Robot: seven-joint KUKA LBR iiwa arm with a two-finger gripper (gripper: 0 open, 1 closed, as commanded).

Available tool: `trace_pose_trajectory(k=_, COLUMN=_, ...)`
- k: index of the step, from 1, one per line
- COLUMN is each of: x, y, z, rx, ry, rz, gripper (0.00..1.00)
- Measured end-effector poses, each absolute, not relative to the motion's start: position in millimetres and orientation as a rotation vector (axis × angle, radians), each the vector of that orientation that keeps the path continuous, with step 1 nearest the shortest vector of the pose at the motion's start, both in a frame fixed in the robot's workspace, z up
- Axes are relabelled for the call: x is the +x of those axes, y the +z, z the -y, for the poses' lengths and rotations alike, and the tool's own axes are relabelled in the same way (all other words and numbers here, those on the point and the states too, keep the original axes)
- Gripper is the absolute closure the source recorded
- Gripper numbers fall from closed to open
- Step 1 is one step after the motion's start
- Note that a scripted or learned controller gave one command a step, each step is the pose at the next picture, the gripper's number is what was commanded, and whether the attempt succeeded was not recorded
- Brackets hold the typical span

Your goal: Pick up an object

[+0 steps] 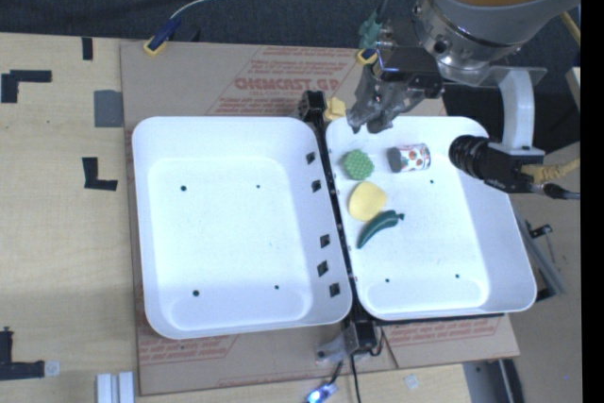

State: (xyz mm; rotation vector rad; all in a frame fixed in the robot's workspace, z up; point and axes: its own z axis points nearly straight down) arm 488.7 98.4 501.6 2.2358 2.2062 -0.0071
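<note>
So nearest the camera, the front of both white bins is bare plastic. The left bin (226, 231) has just a few small dark dots on its floor. All the stuff sits in the right bin (444, 269), bunched up toward its left wall and back half.

Going back from the front: first a little green pepper (379, 226), dark green, curved, glossy looking, lying at a slant. Touching or just beside it, a step further back, is a yellow lemon-ish lump (367, 200), smooth and rounded. Behind that is a green round thing (358, 165) with a bumpy, knobbly texture. Off to its right, apart from the rest, a small can (410, 158) lies on its side, red and white label with a silvery end.

Furthest back, the gripper (373, 120) hangs over the bin's back-left corner, just behind the green round thing. It's holding nothing as far as I can see, but can't tell how wide it's set, too dark and blurry.
</note>
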Motion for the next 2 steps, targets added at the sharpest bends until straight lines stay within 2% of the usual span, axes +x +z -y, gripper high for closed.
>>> trace_pose_trajectory(k=1, x=483.3, y=537, z=33, rx=2.232, ry=0.001, rz=-2.204, gripper=1.0)
trace_pose_trajectory(k=2, x=483.8, y=535, z=-30, rx=2.215, ry=0.0, rz=-2.23, gripper=1.0)
